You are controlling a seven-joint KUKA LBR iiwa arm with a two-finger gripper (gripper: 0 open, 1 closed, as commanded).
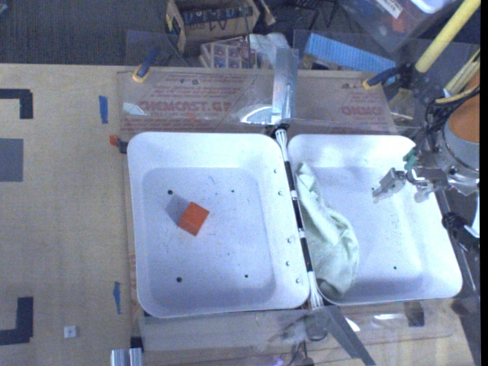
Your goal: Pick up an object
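On the desk (61, 227), two shallow white bins sit side by side, their inner rims touching along a seam that runs from the far edge to the near edge. Within the left bin (152, 158), an orange block (194, 218) rests on the floor of the bin, left of centre and turned slightly so that one corner points toward the near rim; a small dark mark lies just beside its upper left corner. The block is well apart from every wall of its bin. Within the right bin (427, 277), a pale green cloth (329, 239) lies crumpled along the left wall, stretching from near the far corner to the near rim, with its lower end bunched against the seam. The arm (463, 132) enters from the right, its orange band visible at the edge of the view above the grey wrist. The claw (401, 184) hangs over the far right part of the right bin, pointing toward the left, with metal fingers (383, 185) spread apart and nothing between them, so it is released. The claw is near the right wall, apart from the cloth, and well apart from the orange block in the other bin.
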